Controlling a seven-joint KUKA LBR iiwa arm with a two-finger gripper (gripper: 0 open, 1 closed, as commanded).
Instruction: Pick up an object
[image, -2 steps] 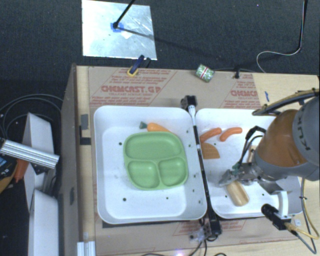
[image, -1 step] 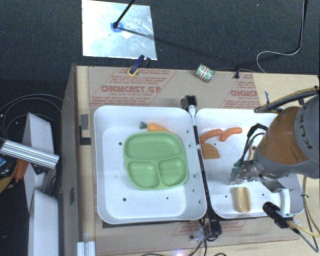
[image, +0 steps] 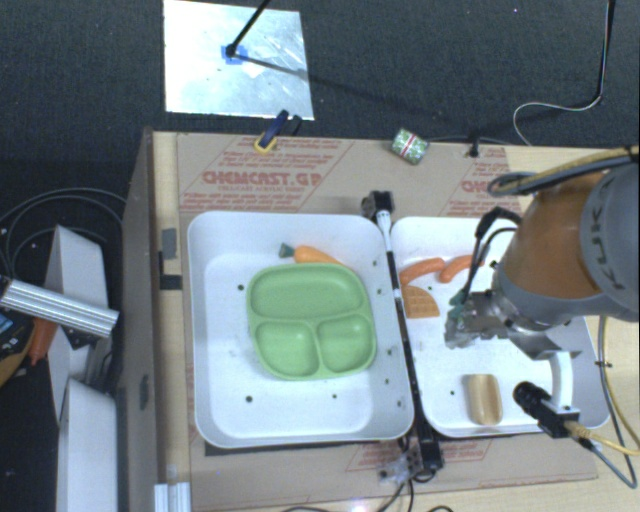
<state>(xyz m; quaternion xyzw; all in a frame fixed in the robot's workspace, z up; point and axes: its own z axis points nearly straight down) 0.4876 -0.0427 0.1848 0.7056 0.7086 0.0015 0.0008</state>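
Note:
My gripper (image: 462, 325) hangs over the right bin (image: 440, 415), near its middle, pointing down. Just left of it lies an orange wedge-shaped piece (image: 421, 301). Above that, two curved orange pieces (image: 438, 268) lie near the bin's back left. A tan bread-like roll (image: 484, 399) rests at the front of the right bin, below the gripper. In the left bin (image: 215, 300) sits a green divided plate (image: 310, 320), with a carrot (image: 315, 256) behind it. Nothing shows between the fingers.
The grey and orange arm (image: 565, 250) covers the right bin's right half. A black clamp (image: 381, 208) sits on the divider between the bins. A small green can (image: 409, 146) and a yellow-blue clip (image: 272, 133) lie on the cardboard behind.

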